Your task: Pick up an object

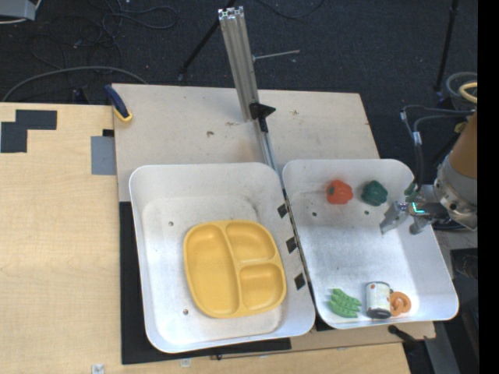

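Nearest the lens, at the right white bin's (437,291) front edge, a green pea-pod toy (344,303), a small white-and-silver can (378,299) and an orange ring (400,304) are seen close together. The end effector (405,218) is held over that bin's right side, its fingers apart with nothing between them. To its left, a dark green lump (375,192) and a red-orange round toy (338,192) are found. In the left white bin (152,209), a yellow divided plastic tray (234,268) is set.
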Available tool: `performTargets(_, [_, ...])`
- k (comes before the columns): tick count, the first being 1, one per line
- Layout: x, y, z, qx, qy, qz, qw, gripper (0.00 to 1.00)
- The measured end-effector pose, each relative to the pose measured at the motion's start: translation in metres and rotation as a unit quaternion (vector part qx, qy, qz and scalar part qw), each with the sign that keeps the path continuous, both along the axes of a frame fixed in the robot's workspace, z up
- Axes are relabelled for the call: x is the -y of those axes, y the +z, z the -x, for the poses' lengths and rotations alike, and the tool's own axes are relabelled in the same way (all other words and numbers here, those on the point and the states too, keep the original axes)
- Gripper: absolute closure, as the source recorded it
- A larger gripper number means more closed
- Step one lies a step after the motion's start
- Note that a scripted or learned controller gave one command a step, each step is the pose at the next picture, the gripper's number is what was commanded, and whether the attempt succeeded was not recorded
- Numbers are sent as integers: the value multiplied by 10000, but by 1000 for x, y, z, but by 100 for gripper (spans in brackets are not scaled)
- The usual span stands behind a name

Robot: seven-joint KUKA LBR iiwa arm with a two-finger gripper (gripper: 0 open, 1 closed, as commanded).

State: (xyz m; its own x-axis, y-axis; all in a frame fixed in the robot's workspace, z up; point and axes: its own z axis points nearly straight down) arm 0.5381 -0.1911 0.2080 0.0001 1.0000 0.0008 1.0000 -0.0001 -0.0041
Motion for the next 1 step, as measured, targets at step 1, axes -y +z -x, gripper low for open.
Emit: performTargets(1, [0,1,-1,14,1,3,10000,0])
